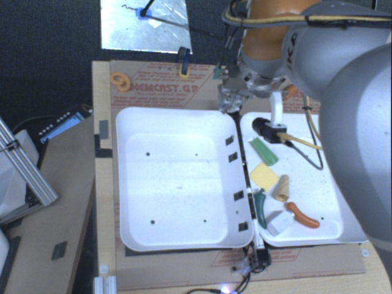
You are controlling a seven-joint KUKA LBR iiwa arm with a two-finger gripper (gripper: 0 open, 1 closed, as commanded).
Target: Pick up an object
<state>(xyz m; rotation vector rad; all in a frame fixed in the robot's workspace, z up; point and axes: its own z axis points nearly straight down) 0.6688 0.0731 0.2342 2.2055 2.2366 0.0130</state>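
My gripper (pixel 231 105) hangs over the far end of the divider between the two bins, beneath the grey arm with its orange band. The right bin (pixel 331 228) holds several small things. A green block (pixel 263 150) lies nearest the gripper, just below and to its right. A yellow square (pixel 264 176) comes after it, then a tan cone-shaped piece (pixel 282 187) and an orange-red sausage shape (pixel 303 214). A dark green curved piece (pixel 260 206) and a pale grey block (pixel 280 223) lie at the near end. Nothing shows in the gripper.
The left bin (pixel 131 164) stands beside the right one, with black clips along the shared divider (pixel 244 176). A yellow-and-blue clamp (pixel 183 63) and an orange ring (pixel 120 81) rest on the cardboard behind the bins. The arm's bulk covers the right bin's far right side.
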